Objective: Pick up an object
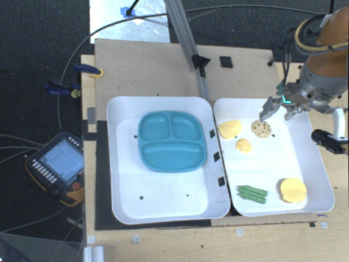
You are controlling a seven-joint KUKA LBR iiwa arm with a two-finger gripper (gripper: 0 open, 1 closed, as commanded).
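The right bin holds several food pieces. A round brown cookie lies near its back, with a pale yellow lump to its left and a smaller yellow piece just in front. Green beans and a flat yellow round lie near the front edge. My gripper hangs over the bin's back right part, just behind and to the right of the cookie. Its fingers are spread open with nothing between them.
A blue divided plate sits in the left bin. A grey pole slants across the bench's back. A teach pendant lies off the bench to the left, among cables.
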